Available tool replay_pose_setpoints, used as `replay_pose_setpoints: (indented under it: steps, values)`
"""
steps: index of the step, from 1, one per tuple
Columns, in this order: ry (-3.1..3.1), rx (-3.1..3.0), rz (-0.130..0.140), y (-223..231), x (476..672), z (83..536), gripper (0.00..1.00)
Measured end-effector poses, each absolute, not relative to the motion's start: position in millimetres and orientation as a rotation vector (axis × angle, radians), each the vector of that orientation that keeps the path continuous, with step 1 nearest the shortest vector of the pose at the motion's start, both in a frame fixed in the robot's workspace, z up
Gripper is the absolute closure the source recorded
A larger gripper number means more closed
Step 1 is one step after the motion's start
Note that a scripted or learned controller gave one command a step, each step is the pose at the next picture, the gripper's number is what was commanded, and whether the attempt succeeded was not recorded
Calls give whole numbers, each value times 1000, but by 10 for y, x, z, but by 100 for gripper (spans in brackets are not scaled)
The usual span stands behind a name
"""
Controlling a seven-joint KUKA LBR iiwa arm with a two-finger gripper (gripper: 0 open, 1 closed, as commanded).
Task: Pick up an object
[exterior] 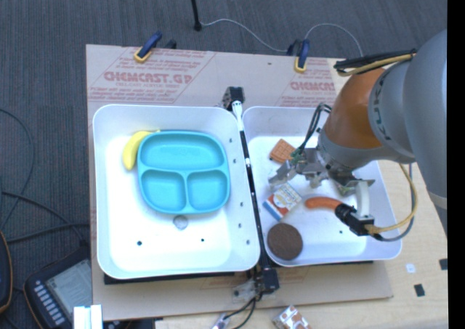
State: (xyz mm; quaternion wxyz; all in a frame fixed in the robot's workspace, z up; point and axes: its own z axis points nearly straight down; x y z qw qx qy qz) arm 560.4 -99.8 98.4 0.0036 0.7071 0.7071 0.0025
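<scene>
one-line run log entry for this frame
stage: reaching | gripper: low in right bin, grasp unclear | nearby: orange hot dog, small packet, brown disc | left bin: blue divided plate, banana

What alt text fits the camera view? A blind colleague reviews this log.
A grey and orange arm reaches from the right over the right bin, above an orange carrot, small packets and a brown disc. The left bin holds a blue tray with a banana beside it.

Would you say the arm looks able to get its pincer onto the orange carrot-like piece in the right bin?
Probably yes: the pincer hangs just above the orange piece, which lies bare on the right bin floor.
</scene>
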Motion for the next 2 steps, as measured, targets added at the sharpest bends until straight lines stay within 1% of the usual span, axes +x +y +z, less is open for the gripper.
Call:
replay_pose_setpoints:
  steps: [1,2]
  values:
    - [2213,2213,11,-1028,5251,885,0]
    - [2212,2214,12,-1032,5255,992,100]
